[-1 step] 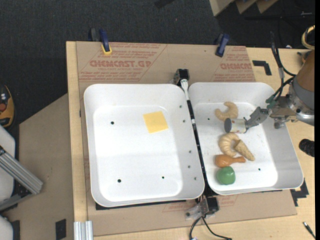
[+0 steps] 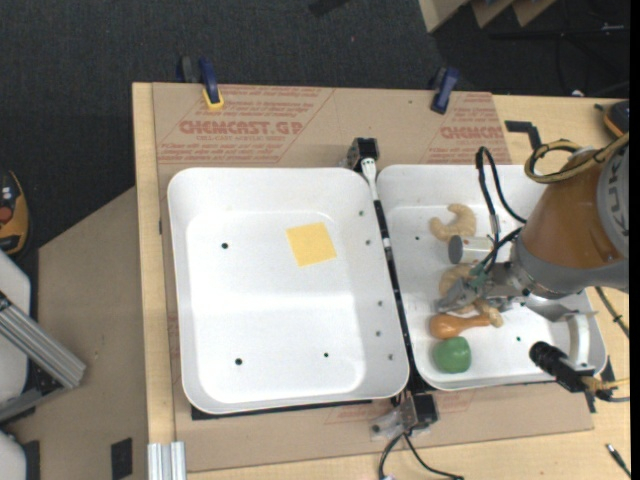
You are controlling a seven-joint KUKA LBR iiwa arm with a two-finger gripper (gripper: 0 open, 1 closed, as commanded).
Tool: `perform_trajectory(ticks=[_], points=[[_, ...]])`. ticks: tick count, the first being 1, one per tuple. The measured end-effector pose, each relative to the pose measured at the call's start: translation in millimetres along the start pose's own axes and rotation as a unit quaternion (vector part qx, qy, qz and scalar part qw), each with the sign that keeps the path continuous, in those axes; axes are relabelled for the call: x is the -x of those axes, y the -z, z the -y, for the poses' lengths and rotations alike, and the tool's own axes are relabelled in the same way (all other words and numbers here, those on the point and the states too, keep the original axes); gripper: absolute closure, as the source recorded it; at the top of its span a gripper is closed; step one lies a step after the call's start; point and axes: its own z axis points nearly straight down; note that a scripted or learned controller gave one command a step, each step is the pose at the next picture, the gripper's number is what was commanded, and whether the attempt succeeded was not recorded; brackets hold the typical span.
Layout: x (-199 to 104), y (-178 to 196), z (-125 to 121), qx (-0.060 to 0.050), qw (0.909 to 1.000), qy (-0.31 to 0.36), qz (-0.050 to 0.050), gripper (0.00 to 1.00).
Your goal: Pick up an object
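While your arm [image 2: 575,218] reaches into the right bin [image 2: 420,193], your gripper [image 2: 470,286] sits low among the toys. You cannot tell its state. An orange toy [image 2: 462,321] lies just below it, beside a green ball [image 2: 451,354]. A yellow square [image 2: 311,244] lies in the left bin [image 2: 200,268].

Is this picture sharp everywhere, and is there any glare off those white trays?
Camera view: even, soft lighting; the left bin reads bright white without harsh glare, the yellow square crisp. The gripper area looks slightly soft and cluttered, with faint shadows under the green object.
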Motion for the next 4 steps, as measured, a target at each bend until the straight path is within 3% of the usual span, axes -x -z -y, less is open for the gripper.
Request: perform_trajectory(ticks=[1,2,3,4], points=[[2.1,15.8,-1.9,0.004,1.0000,0.000,0.002,1.00],[-40.8,5.1,-50.4,0.005,1.0000,0.003,0.001,1.00],[-101.1,113.8,-129.7,0.012,0.9999,0.005,0.001,1.00],[-277.7,179.6,-114.6,0.007,0.9999,0.010,-0.003,1.00]])
